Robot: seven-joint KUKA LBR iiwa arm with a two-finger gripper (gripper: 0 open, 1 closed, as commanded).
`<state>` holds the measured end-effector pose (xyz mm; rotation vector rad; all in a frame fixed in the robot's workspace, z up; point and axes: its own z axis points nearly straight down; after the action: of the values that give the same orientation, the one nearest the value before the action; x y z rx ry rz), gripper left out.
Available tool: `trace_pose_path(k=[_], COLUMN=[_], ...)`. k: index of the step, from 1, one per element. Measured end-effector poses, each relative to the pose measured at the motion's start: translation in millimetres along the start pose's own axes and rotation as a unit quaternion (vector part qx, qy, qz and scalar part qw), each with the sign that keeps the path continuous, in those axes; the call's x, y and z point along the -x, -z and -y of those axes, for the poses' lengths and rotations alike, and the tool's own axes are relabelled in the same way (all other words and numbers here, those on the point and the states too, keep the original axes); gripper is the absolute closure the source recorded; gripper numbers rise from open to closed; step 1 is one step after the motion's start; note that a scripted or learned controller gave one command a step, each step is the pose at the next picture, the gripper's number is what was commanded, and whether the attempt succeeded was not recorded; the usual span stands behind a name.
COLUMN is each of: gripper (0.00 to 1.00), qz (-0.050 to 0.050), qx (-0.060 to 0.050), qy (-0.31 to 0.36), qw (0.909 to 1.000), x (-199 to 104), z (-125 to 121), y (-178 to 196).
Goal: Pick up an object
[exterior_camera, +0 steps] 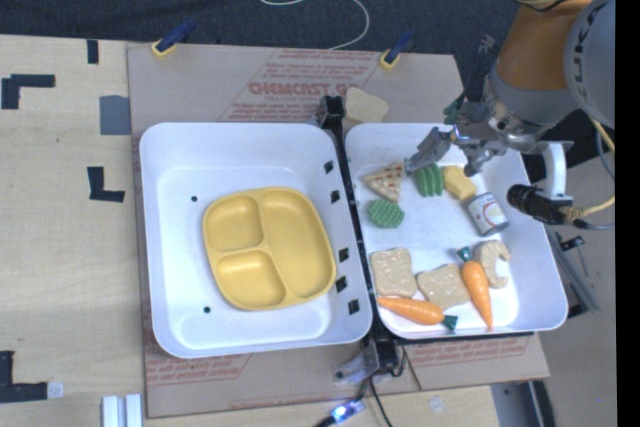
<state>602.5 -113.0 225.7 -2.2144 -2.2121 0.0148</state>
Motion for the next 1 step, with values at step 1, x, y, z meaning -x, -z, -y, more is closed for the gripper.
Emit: trace_pose_path(k=[1], gripper=[0.00], qz=[0.001], qx=[0.007], qy=[0.001], qw=[1.0000], x=[-0.2], z=[-2.5], y=[7.7])
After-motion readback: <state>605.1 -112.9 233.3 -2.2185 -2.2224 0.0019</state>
